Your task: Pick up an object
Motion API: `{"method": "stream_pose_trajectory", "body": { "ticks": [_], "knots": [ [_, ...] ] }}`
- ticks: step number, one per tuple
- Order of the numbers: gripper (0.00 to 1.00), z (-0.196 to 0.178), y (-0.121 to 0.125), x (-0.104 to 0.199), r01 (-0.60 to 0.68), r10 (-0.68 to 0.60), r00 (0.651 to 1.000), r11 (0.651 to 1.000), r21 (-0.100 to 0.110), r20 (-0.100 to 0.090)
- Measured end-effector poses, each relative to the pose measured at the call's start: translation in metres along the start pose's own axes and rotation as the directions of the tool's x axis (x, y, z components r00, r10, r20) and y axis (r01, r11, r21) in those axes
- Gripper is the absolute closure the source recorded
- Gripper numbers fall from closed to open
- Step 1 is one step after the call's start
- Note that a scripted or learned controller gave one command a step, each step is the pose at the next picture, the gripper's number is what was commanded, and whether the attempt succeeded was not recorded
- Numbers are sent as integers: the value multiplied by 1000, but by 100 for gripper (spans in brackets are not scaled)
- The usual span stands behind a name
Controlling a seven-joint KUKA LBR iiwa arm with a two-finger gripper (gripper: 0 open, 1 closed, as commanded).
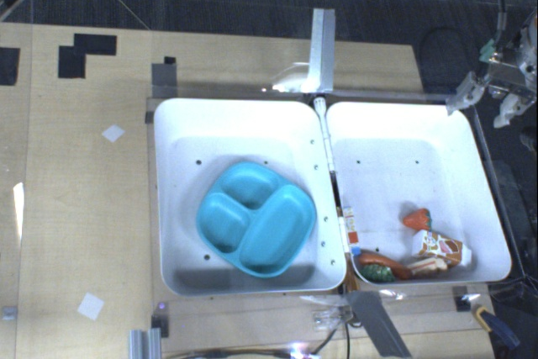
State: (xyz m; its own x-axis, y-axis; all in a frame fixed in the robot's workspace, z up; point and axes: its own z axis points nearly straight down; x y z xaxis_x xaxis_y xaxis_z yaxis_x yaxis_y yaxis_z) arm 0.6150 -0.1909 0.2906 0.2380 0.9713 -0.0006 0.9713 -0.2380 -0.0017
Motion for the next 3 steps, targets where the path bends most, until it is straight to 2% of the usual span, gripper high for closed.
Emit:
{"method": "stream_pose_trajectory", "body": {
  "ticks": [1, 2, 3],
  "knots": [
    [0, 68, 51, 23, 155, -155, 988, 988, -1, 0],
    [0, 148, -20, 1, 110, -110, 994, 994, 1, -1],
    [0, 202, -91, 21, 254, -254, 967, 967, -13, 2]
  ]
}}
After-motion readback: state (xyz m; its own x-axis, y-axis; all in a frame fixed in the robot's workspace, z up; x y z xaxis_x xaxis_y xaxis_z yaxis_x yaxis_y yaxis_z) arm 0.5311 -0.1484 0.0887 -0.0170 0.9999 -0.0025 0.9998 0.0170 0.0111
